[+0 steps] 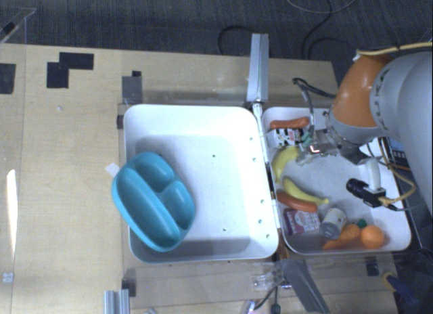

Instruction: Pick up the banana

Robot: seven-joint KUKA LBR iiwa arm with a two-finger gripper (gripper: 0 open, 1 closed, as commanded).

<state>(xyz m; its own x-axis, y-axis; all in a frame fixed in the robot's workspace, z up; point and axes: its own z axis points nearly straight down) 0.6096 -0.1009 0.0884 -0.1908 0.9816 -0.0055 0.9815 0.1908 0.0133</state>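
Two bananas lie in the right bin [399,241]. One curved yellow-green banana [283,161] rests against the bin's left wall. The second yellow banana [304,191] lies just below it, toward the middle. My gripper [308,147] is low in the upper part of this bin, right beside the upper end of the yellow-green banana. The wrist hides the fingertips, and I see nothing lifted.
The right bin also holds a red sausage [288,124] at the top, another sausage [295,203], a purple packet [302,222], a small can [333,220], a carrot [342,235] and an orange [372,237]. In the left bin [203,130] lies a blue divided plate [154,200].
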